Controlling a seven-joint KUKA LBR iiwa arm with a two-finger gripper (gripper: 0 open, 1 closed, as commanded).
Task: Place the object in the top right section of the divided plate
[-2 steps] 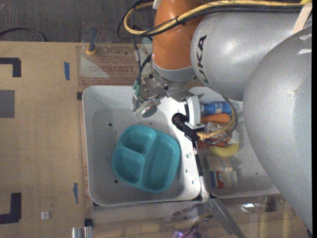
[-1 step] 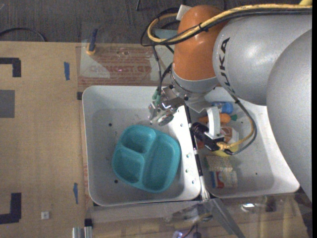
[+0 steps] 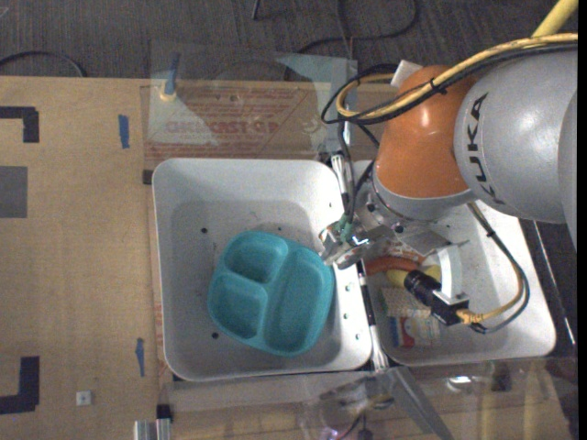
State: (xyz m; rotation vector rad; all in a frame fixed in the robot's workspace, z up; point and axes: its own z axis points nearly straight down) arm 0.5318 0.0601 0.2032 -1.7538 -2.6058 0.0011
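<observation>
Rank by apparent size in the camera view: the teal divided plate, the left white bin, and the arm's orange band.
1. Left white bin, clearly largest.
2 and 3. Teal divided plate and orange band look about alike; the band sits nearer the camera, so I won't rank them.

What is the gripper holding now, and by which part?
It cannot be told: the gripper hangs beside the teal plate, and nothing clear shows between its tips.

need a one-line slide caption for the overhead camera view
Arm's gripper poised at the right edge of a teal divided plate in the left bin, with assorted items in the right bin.
</observation>
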